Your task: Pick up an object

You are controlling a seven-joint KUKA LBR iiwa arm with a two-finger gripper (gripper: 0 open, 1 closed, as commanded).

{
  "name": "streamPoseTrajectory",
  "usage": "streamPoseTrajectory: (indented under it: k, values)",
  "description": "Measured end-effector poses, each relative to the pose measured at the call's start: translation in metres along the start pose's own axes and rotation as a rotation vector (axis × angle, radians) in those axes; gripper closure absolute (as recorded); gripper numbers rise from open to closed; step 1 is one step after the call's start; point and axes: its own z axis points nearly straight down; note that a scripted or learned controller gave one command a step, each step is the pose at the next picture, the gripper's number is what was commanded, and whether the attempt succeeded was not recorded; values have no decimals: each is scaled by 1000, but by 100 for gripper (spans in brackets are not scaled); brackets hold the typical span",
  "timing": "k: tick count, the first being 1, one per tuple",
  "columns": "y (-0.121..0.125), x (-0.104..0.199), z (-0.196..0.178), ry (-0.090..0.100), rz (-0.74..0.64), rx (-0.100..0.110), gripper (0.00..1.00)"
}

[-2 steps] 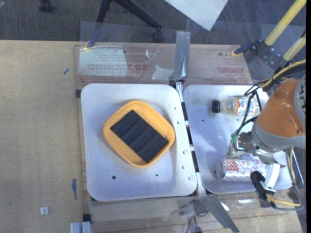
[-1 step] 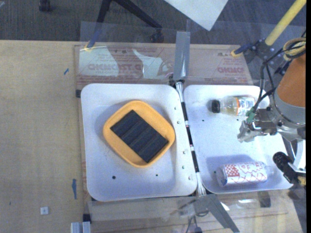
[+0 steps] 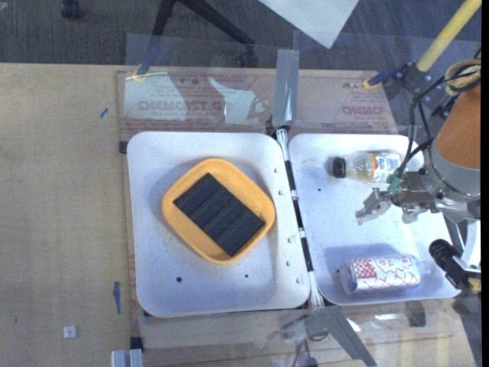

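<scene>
Presently, the bench point(image 3: 61, 205) carries two shallow white bins side by side. The left bin point(image 3: 145, 281) holds one item: a yellow-orange tray point(image 3: 177, 220) with rounded corners, turned at an angle, lying about the middle of the bin. A dark ribbed panel point(image 3: 218, 214) sits inside the tray and covers most of its floor.

The right bin point(image 3: 321, 228) holds two candidate objects. A clear plastic bottle point(image 3: 367, 165) with a dark cap lies on its side near the bin's far edge, cap pointing toward the divider between the bins. A can with a red-and-white pattern point(image 3: 382, 272) lies on its side near the bin's near edge, one end toward the divider.

The arm point(image 3: 462, 140) enters over the right edge of the right bin, its orange band visible above the wrist. The gripper point(image 3: 376, 208) hangs over the middle of the right bin, between the bottle and the can, its metal fingers point(image 3: 368, 211) pointing toward the divider. The fingers appear spread apart, and nothing lies between them. The gripper touches neither object; the bottle is just beyond it toward the far edge, and the can is well apart toward the near edge.

A strip of printed cardboard point(image 3: 183, 105) lies along the far edges of both bins.
</scene>
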Motion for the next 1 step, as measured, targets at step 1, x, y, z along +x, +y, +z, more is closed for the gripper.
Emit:
streamPoseTrajectory:
  k: [1]
  values:
    - [-1,13,77,1,-1,2,0]
